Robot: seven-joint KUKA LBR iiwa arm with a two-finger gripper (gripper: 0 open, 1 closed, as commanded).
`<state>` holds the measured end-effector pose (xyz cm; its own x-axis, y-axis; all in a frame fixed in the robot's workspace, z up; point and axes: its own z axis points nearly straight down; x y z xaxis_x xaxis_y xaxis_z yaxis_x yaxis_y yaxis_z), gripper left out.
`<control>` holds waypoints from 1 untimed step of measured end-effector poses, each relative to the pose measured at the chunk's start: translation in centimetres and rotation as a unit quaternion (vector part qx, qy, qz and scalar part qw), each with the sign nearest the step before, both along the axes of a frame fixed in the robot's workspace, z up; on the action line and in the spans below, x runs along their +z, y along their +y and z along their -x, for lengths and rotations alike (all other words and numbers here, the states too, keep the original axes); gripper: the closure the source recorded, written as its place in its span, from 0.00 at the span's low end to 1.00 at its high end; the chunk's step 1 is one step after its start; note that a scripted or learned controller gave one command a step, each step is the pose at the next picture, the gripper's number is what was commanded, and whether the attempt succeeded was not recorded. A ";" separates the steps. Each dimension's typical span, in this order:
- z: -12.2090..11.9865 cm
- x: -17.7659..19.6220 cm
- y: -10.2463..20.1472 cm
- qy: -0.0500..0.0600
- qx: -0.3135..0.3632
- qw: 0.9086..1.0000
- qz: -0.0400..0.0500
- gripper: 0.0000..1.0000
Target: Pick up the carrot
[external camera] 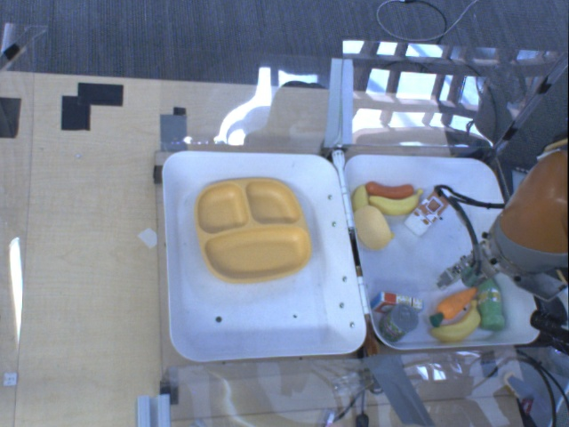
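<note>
The carrot (pixel 456 302), orange with a green top, lies near the front right corner of the right bin (pixel 418 256). It rests against a yellow banana (pixel 455 327) and sits beside a green bottle (pixel 491 308). My gripper (pixel 460 272) hangs just above and behind the carrot, at the end of the arm with the orange band (pixel 538 212), which reaches in from the right. Nothing shows held in the gripper.
A grey can (pixel 400 321) and a small flat packet (pixel 396 301) lie left of the carrot. At the back of the right bin are a red sausage (pixel 389 189), a second banana (pixel 397 205), a yellow lemon (pixel 373 227) and a white carton (pixel 427 213). A yellow divided tray (pixel 253 228) sits in the left bin (pixel 258 327).
</note>
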<state>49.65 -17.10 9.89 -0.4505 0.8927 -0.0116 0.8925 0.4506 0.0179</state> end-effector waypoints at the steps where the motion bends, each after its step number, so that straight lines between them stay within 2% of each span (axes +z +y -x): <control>1: 0.0 0.0 0.0 0.000 0.000 1.000 0.000 0.00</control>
<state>49.64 -17.10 9.89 -0.4506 0.8926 -0.0115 0.8925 0.4508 0.0176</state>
